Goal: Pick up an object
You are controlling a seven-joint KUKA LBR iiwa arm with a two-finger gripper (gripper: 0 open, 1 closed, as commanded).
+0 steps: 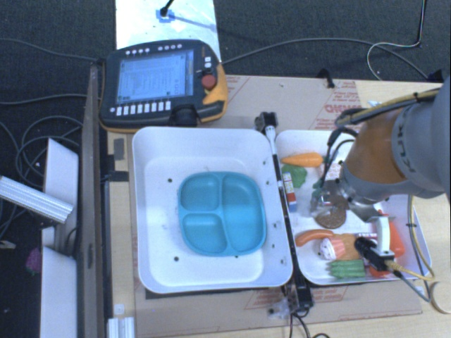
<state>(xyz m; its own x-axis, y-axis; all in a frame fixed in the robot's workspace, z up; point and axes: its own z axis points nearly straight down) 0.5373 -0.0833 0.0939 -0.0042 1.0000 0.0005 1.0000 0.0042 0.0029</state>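
Gripper [325, 201]: low in right bin [407, 259], opening cannot be told.
Writing: red cardboard [282, 101] print at 12 o'clock, unreadable.

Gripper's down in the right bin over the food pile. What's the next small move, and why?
Probably a short descent: the gripper sits low in the right bin beside a brown round piece, with nothing visibly held.

Red printed lettering runs across the brown cardboard sheet [338, 101] beneath the bins, on the far right, but it is too blurred to read. The pendant screen [153, 76] shows lines of illegible text.
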